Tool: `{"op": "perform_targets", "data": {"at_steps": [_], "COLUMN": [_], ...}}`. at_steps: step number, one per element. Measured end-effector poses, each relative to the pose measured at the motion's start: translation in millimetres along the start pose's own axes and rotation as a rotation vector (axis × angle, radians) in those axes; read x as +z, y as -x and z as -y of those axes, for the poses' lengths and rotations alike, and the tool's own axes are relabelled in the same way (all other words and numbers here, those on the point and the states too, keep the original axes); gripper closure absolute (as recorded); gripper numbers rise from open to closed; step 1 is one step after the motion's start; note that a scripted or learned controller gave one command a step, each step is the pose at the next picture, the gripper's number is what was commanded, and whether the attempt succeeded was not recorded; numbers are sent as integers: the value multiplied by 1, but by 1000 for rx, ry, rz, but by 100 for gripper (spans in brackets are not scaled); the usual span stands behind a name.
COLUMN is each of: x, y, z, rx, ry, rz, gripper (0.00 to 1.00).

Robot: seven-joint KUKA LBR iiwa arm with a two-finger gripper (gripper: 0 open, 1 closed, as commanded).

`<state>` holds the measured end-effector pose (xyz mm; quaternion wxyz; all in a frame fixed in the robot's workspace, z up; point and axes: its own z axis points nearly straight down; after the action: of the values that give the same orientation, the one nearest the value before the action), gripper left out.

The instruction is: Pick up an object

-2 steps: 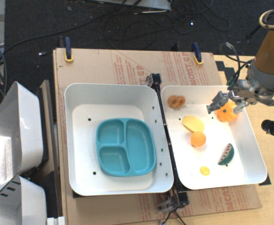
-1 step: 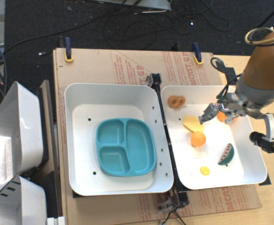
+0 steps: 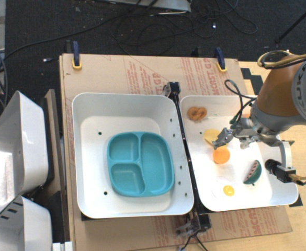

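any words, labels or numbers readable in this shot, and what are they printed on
Red printed lettering runs along the far edge of the cardboard sheet under the bins, upside down from this view and too faint to read.
More red lettering shows on the cardboard's near strip, also too blurred to read.
The white bins, the teal divided tray and the toy foods carry no visible text.

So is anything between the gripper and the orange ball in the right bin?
Nothing visible. The gripper sits just above the orange ball, with the yellow piece beside it to the left, not between them.
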<state>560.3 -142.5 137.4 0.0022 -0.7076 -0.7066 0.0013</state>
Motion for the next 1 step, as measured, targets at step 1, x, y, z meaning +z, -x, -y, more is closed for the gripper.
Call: {"op": "perform_targets", "data": {"at_steps": [1], "x": [48], "y": [-1], "z": [1], "rx": [0], "ry": [0], "rz": [0], "gripper": [0]}}
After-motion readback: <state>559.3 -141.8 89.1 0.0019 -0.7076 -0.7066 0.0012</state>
